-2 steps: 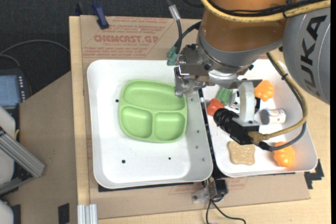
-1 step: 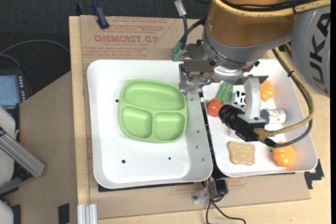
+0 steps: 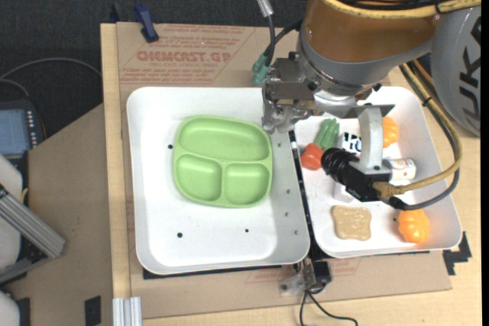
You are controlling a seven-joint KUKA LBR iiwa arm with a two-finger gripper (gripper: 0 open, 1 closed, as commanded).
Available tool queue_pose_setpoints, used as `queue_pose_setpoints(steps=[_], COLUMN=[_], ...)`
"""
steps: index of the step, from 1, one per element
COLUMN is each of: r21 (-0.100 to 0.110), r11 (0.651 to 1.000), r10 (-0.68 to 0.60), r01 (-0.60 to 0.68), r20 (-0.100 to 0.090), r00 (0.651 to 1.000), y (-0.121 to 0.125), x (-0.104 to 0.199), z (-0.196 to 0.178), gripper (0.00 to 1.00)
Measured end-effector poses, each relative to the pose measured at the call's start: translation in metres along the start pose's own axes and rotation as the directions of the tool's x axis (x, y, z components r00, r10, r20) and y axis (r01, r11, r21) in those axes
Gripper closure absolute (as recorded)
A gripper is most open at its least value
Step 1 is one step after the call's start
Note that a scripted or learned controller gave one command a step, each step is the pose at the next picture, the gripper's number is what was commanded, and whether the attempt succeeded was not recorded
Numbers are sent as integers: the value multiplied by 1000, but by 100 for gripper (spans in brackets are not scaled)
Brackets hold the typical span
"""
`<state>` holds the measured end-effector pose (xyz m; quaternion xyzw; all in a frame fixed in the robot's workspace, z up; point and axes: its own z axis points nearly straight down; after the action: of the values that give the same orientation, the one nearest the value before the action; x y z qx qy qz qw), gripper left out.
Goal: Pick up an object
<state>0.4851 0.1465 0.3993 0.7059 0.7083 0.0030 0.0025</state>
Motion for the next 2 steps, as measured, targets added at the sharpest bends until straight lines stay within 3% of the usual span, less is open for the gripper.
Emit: queue_pose_setpoints(steps=[2], r21=[-5], r11=[1000], r10=[-2], r01=[2], r20=[0], r00=[1000], y=[1], x=[1], z=[-20], gripper=[100])
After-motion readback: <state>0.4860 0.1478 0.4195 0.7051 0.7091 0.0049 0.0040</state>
